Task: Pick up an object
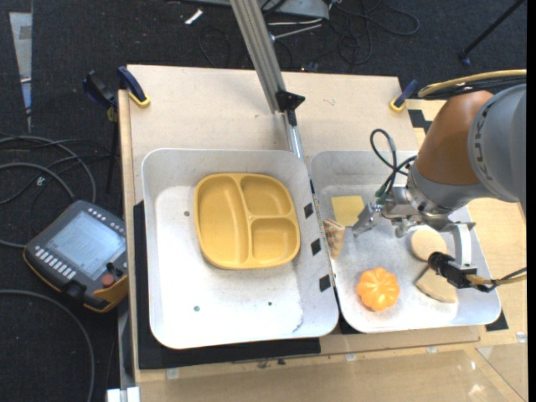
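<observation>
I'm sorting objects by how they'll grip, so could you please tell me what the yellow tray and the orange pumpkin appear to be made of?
The tray looks like moulded plastic: one even yellow colour, smooth rounded dividers between three compartments, and a soft satin sheen. The pumpkin is probably plastic or rubber, a toy: its orange is uniform and its ribs are smooth. Whether it is hard or soft cannot be told by sight.

Arm (477,153) cut off at the right edge; a brownish object (335,239) beside the bin divider too small to identify
</observation>
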Motion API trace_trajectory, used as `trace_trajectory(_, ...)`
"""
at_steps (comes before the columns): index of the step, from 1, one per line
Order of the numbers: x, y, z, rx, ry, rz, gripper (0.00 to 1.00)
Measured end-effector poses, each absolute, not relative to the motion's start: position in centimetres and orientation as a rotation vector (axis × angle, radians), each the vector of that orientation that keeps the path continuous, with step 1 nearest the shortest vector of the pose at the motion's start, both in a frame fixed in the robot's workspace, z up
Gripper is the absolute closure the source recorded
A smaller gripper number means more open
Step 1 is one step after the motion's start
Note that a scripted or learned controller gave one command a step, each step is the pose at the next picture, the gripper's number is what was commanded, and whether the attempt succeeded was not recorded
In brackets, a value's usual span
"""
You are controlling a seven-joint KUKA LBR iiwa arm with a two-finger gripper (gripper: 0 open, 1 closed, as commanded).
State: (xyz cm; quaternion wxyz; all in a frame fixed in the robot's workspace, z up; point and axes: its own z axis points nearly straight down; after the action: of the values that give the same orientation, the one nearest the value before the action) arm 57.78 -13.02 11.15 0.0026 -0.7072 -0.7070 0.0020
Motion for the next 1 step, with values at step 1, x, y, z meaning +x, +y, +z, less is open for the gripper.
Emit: trace_trajectory(1,57.98,-13.07,12.60,-2.223,-2.222,-0.001,1.00)
